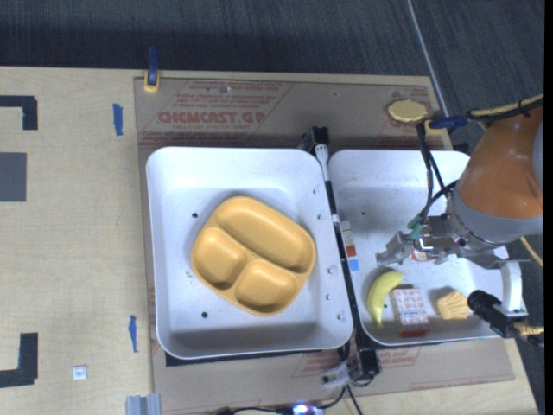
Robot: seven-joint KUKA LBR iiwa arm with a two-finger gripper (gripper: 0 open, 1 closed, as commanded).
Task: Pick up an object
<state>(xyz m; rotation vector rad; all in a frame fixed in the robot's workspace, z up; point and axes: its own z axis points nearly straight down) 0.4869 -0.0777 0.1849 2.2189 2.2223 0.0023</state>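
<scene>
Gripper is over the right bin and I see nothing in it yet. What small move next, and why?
Probably ease the gripper down and toward the view's lower left, onto the banana. It hangs above the right bin, nothing visible between its fingers, and the banana lies nearest, just below it, beside the small box and the biscuit-like piece.
</scene>
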